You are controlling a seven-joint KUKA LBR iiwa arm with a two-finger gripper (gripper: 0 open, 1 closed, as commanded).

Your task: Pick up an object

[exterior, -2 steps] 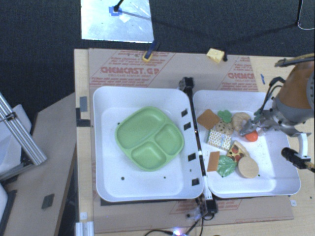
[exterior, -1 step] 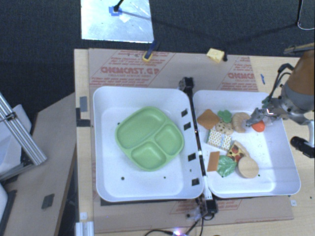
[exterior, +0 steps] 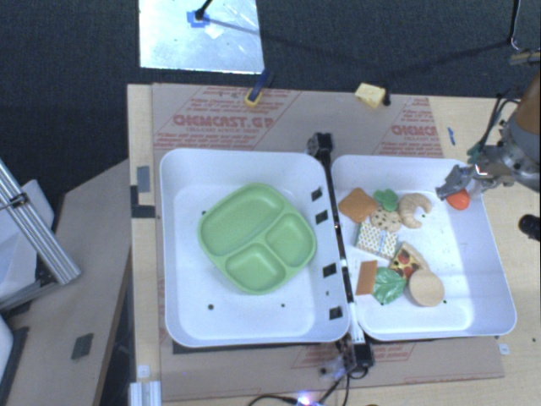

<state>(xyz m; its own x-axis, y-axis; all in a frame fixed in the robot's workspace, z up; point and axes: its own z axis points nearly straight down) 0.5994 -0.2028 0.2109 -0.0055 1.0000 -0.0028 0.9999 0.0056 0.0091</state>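
My gripper (exterior: 455, 184) hangs over the upper right part of the right bin (exterior: 486, 311), at the end of the grey arm coming in from the right. A small orange-red piece (exterior: 458, 200) shows directly under the gripper's tip, its top edge covered by it; I cannot tell whether it is held or lying in the bin. Left of it in the same bin lie toy foods: a tan croissant (exterior: 414, 209), a green piece (exterior: 386, 199), an orange toast slice (exterior: 358, 204), a cookie (exterior: 385, 221), a checked cracker (exterior: 377, 240), a pizza slice (exterior: 405, 261), a green leaf (exterior: 389, 286) and a round beige disc (exterior: 426, 289).
The left bin (exterior: 182, 311) holds a green three-part plate (exterior: 256, 237). A black divider with clips (exterior: 331, 227) runs between the bins. A yellow block (exterior: 369, 95) and a yellow-blue item (exterior: 256, 93) lie on the cardboard behind the bins. Metal rails (exterior: 34, 235) stand at far left.
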